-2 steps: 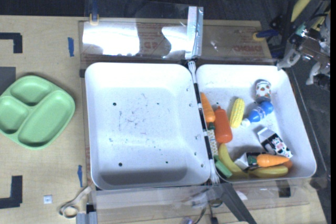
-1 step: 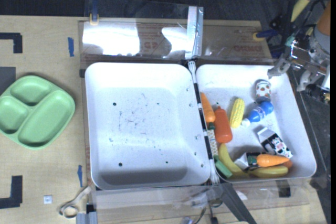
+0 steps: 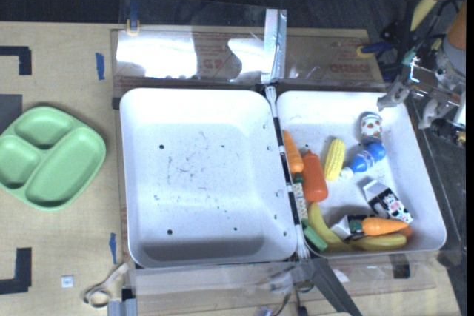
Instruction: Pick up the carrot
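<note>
— Where's the carrot point(image 3: 384, 226)?
— Near the right bin's point(image 3: 426, 159) front edge, lying across a banana point(image 3: 370, 242) (tossed in loosely, I'd judge).
— And the gripper point(image 3: 424, 89)?
— Parked beyond that bin's back right corner, clear of it; whether it's gaping or pinched I cannot tell.

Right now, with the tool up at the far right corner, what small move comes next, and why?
Probably swing the tool toward the near edge of the right bin and stop over the carrot. The carrot lies there atop a banana, beside a black-and-white toy, well away from the tool.
</note>
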Robot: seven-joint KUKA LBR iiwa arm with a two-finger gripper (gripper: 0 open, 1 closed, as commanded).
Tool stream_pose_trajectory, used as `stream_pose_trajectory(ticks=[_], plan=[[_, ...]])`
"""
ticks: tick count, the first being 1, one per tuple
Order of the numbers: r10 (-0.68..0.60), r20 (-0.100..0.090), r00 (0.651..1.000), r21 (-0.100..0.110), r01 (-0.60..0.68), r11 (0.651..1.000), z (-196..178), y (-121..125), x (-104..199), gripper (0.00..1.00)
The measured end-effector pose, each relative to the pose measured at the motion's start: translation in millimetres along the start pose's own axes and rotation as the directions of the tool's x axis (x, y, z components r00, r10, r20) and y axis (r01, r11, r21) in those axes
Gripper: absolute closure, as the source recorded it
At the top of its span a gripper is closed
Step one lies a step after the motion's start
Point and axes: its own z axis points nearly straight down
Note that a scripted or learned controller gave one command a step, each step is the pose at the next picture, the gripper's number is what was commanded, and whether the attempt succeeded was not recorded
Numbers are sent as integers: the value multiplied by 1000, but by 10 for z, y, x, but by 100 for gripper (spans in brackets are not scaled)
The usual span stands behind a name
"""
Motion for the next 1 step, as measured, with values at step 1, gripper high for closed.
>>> stream_pose_trajectory(ticks=[1], plan=[[0,0,1000,0,0,1000,0,0,0,0]])
